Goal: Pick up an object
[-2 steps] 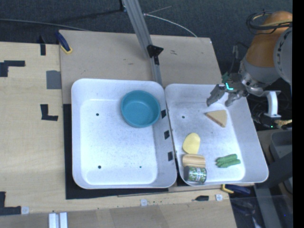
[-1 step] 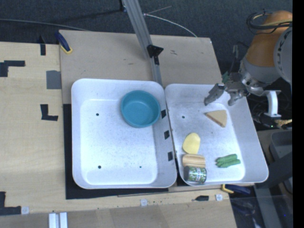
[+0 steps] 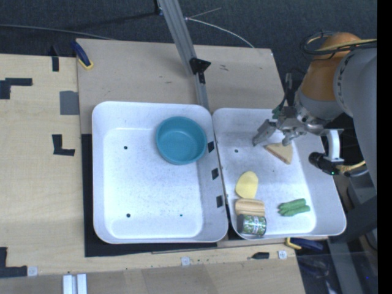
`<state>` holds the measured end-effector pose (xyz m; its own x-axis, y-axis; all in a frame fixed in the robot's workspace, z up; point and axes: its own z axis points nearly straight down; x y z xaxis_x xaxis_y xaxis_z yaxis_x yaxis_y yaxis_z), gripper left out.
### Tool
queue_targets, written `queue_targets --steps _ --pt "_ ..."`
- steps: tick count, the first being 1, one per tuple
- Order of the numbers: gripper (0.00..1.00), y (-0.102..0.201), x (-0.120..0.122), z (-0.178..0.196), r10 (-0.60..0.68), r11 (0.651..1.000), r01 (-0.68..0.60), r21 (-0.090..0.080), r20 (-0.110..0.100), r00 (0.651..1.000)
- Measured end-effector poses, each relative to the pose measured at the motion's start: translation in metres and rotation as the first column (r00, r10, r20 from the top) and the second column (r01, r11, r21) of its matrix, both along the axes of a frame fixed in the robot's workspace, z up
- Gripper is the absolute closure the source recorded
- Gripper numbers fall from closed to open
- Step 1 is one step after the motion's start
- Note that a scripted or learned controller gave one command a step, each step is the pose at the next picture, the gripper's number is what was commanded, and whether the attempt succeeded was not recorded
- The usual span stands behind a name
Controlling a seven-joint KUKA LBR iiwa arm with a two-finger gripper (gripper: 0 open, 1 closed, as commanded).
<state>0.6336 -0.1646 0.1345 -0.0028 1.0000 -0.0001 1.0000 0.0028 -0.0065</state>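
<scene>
A KUKA arm's gripper hangs over the right bin on the counter, fingers spread, gripping nothing; one tip stands just beside a tan wedge near the bin's back; closing off-centre could nudge the slanted wedge aside rather than catch it.

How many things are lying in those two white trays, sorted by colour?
Blue: 1, the bowl
Yellow: 1, the rounded piece
Tan: 2, the wedge and the block
Green: 2, the bean pod and the can
Total: 6
</scene>
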Motion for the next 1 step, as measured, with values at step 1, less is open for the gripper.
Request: queue_targets --steps 1 --pt "0.0 -0.0025 0.0041 -0.0398 0.0 1.0 0.0 -0.01 0.02 1.0"
